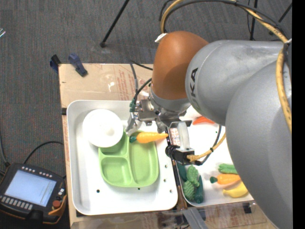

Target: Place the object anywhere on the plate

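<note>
The gripper [136, 120] hangs over the green divided plate [131, 163], jaws apparently pinching the toy carrot [150, 137]; lower it squarely into a compartment before releasing.

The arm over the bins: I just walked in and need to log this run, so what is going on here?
The grey KUKA arm's gripper hangs over the left bin, at the upper edge of the green divided plate. An orange toy carrot lies at that plate's top rim, beside a white bowl. More toy vegetables sit in the right bin.
</note>
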Robot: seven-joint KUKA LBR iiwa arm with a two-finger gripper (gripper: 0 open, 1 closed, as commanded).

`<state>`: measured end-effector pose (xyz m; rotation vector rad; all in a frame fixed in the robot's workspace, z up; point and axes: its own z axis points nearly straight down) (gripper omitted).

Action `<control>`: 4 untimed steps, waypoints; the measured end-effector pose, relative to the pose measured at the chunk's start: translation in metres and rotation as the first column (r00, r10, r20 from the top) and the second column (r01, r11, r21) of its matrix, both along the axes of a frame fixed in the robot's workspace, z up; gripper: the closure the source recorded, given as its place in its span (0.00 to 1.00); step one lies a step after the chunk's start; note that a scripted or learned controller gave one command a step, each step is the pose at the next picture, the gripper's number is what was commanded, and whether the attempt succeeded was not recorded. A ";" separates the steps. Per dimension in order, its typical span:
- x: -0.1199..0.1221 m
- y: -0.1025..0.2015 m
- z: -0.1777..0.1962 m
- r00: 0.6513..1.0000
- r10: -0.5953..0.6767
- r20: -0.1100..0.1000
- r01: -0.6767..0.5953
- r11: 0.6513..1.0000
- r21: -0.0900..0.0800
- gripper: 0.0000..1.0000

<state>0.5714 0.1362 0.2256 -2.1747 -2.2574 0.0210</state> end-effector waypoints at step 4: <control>0.000 0.000 0.016 1.000 0.014 -0.007 -0.014 1.000 -0.003 0.00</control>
